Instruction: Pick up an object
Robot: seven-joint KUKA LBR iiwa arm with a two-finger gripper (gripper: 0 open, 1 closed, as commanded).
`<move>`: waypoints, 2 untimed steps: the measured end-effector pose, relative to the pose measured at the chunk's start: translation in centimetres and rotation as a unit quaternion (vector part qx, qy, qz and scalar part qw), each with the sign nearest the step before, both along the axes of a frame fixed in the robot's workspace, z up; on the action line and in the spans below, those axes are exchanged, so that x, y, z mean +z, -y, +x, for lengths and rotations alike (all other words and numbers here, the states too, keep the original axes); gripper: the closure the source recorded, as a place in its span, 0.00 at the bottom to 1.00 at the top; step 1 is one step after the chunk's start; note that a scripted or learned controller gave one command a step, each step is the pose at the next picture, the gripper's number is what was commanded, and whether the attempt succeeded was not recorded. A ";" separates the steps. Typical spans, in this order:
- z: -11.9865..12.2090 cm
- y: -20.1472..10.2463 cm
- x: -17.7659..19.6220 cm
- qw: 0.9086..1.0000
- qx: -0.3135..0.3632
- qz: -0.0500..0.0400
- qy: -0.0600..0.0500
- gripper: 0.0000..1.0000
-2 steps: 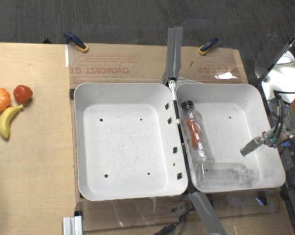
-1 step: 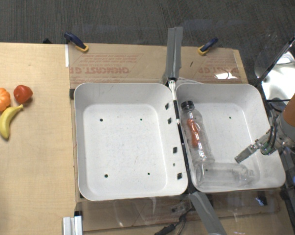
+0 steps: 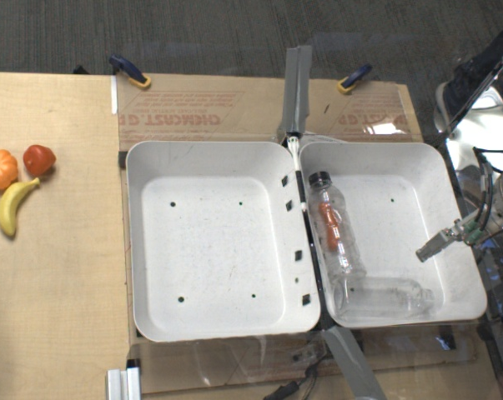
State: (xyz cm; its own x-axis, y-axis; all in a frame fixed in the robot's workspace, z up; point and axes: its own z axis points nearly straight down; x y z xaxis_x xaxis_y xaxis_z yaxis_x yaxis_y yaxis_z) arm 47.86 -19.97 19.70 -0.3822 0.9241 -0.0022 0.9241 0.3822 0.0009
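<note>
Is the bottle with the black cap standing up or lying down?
Lying down: the clear plastic bottle rests lengthwise on the right white bin.

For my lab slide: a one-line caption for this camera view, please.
Gripper over the right bin, right of two clear bottles lying inside; toy fruit off to the left.

light: bright, even, from above — soft faint shadows | glare: white sheen on the far-right cardboard (image 3: pixel 376 127) and blown-out patch at the right edge | bins (image 3: pixel 209 240): near clipping, little surface detail | clear bottles (image 3: pixel 333 227): low contrast — edges hard to trace | focus: moderately sharp, slightly grainy | distortion: slight
</note>
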 end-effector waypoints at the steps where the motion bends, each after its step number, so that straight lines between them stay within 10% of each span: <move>1: 0.0 -0.2 0.9 1.000 -0.029 0.000 0.000 0.00; 2: -0.1 1.1 -5.6 0.999 0.039 0.001 -0.001 0.00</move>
State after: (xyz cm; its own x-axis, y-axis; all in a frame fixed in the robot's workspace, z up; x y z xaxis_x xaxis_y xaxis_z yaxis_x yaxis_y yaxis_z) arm 47.77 -21.10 14.05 -0.4528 0.8916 0.0004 0.8916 0.4528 -0.0003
